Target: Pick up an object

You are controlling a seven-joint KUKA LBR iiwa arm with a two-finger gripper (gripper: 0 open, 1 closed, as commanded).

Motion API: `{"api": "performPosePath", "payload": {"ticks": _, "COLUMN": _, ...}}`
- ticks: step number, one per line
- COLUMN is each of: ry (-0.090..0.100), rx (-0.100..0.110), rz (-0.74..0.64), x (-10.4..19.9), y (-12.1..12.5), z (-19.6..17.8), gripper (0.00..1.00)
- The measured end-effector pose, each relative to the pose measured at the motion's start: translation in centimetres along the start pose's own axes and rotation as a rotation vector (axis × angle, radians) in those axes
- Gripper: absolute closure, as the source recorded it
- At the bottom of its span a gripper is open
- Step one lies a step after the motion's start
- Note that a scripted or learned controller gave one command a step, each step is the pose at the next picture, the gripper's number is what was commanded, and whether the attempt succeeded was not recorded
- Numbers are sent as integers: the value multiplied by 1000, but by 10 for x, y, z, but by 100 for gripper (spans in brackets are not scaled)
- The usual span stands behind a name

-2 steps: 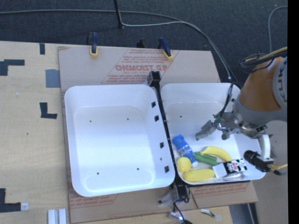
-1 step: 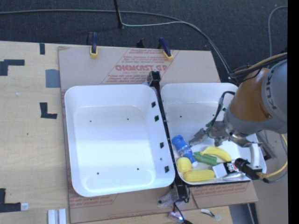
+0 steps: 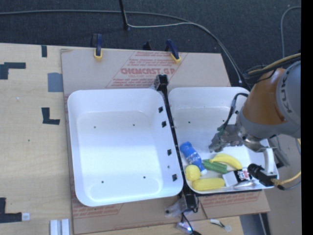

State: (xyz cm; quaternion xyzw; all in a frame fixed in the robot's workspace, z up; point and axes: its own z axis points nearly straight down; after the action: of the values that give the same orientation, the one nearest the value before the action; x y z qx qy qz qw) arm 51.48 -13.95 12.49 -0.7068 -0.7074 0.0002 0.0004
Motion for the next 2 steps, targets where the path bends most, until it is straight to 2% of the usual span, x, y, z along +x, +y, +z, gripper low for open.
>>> {"api": "performPosePath", "payload": {"ticks": 2, "ry": -1, "rx": -5, "rz": 0, "x": 13, "y": -1, "z": -116, "gripper": 100}}
